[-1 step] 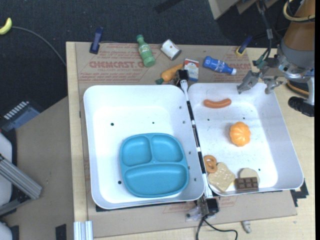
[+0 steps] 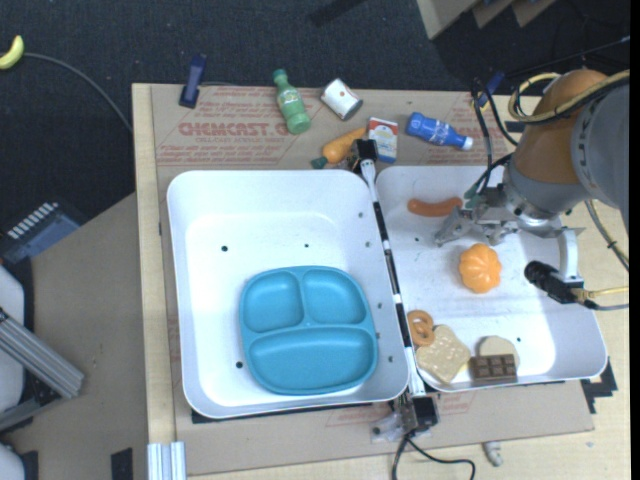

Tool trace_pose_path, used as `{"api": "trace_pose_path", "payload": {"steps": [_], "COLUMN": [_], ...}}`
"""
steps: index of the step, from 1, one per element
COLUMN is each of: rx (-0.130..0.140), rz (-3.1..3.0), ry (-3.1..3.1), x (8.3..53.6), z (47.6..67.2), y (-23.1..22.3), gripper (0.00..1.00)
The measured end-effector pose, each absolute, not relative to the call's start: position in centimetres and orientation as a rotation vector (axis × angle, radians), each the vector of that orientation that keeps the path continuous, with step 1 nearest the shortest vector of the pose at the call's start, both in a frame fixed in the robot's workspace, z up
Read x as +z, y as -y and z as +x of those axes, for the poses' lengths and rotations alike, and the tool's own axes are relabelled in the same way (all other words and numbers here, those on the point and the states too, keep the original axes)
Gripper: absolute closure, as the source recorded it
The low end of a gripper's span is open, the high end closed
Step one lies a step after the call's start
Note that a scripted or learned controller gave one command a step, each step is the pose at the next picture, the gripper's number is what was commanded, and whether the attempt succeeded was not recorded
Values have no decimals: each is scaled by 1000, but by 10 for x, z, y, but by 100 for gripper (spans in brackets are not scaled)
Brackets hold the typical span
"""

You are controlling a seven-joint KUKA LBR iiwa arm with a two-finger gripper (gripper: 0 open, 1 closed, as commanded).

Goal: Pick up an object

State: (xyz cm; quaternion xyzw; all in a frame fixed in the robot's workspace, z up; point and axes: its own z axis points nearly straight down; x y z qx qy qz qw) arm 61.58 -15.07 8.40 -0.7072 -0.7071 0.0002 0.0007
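Entry, single overhead view.

My gripper [image 2: 468, 226] is low over the bin [image 2: 545, 333] on the arm's side. It sits in the far half of that bin, with my wrist and the orange band of my arm [image 2: 560, 103] behind it toward the view's right. I cannot tell from this angle whether the gripper is open or closed.

Candidates for pickup, all in this bin:
- sausage [image 2: 435, 206]: lies flat just beside the gripper, on its far-left side in the view. I cannot tell whether they touch.
- orange fruit [image 2: 480, 268]: close by on the near side of the gripper, apart from it.
- pretzel [image 2: 420, 325]: further toward the near edge and to the left of the gripper, against the bin wall.
- cracker [image 2: 443, 356]: just past the pretzel, touching or almost touching it, in the near-left corner.
- chocolate piece [image 2: 495, 366]: beside the cracker, well apart from the gripper, by the near rim.

Surroundings:
- The neighbouring bin [image 2: 270, 218] is to the left of the gripper. A blue divided plate [image 2: 308, 330] lies flat in its near half.
- The rest lie on the bench [image 2: 240, 128] beyond both bins, on the far side of the gripper. The blue bottle [image 2: 438, 131] is nearest. Then, going left, come a small carton [image 2: 382, 138], an orange carrot-like piece [image 2: 343, 148], a white can [image 2: 341, 98] and a green bottle [image 2: 292, 103].
- A blue pen-shaped thing [image 2: 192, 80] is furthest away, at the bench's far-left corner.
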Motion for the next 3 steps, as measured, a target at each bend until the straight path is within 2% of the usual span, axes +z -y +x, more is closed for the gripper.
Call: {"api": "trace_pose_path", "payload": {"steps": [1,2,3], "rx": [1,-1,-4], "rz": [-2221,-2223,-2219], "ry": [2219,2221,2224], "x": [84,95,185], "z": [550,550,552], "y": [126,126,27], "gripper": [0,100,100]}}
